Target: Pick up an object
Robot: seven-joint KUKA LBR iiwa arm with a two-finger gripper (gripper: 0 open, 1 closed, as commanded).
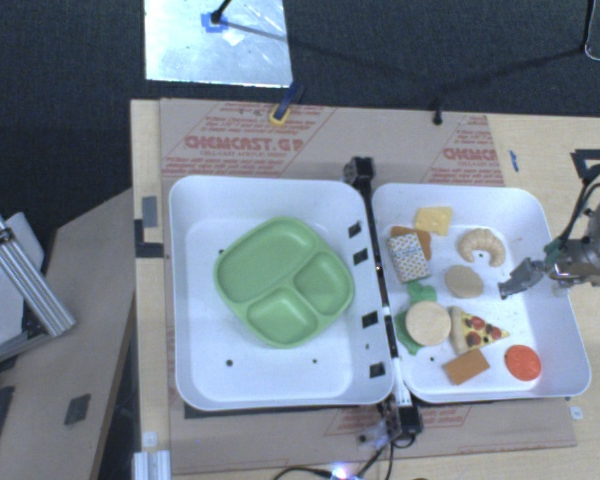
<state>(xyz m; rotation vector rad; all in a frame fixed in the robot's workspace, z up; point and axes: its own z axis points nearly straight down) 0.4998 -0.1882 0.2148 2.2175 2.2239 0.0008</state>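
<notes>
The right bin (555,318) holds toy food. At its back lie a yellow cheese wedge (433,219), a croissant (482,246) and a checkered box (410,257). A tan round cookie (465,282) sits mid-bin, with a bun (427,323), a pizza slice (478,328), an orange block (467,366) and a red disc (523,362) nearer the front. My gripper (518,281) reaches in from the right edge, just right of the cookie and below the croissant. Nothing is seen held in it.
The left bin (200,368) holds a green divided plate (284,282). A black divider (375,278) runs between the bins. A small green piece (421,293) lies beside the bun. A metal plate (217,26) rests beyond the bench.
</notes>
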